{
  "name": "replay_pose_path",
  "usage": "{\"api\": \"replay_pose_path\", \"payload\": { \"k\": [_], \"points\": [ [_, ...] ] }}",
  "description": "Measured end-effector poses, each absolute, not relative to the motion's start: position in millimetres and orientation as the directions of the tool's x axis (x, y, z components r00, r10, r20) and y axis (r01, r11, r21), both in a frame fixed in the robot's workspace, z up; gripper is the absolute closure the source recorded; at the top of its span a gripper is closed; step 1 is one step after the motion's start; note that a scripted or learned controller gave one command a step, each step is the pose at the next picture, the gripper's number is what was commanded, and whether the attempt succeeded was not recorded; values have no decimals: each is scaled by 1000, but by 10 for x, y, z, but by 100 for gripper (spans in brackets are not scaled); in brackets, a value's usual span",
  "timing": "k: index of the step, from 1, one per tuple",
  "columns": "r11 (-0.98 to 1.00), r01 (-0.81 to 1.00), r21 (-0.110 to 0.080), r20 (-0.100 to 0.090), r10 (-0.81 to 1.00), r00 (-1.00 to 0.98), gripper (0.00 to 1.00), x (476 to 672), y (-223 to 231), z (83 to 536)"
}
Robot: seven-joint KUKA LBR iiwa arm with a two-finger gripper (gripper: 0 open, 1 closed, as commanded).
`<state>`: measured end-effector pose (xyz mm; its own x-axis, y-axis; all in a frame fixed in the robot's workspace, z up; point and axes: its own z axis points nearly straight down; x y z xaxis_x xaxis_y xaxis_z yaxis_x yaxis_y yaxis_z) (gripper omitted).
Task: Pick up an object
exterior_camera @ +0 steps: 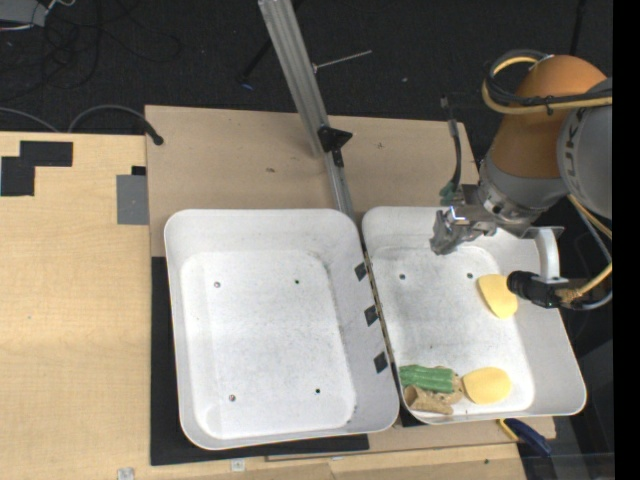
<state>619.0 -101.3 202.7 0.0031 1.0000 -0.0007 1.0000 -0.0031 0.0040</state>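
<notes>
My gripper (447, 235) hangs over the far part of the right bin (430, 298), near its back rim, with nothing visible between its fingers. A yellow lump (497, 296) lies to its right and nearer the front, by the bin's right side. At the bin's front edge sit a second yellow piece (487, 385), a green object (430, 377) and a small tan object (433, 400), all bunched together. These lie well in front of the gripper.
The left bin (262, 328) adjoins the right one, with black clips along the shared rim. A slanted metal rail (305, 93) rises behind the bins. The wooden bench top surrounds both bins.
</notes>
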Motion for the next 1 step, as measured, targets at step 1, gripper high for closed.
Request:
{"api": "replay_pose_path", "payload": {
  "k": [1],
  "points": [
    [0, 1000, 4, -1, 1000, 0, 100, 6285, -1084, 2562]
  ]
}}
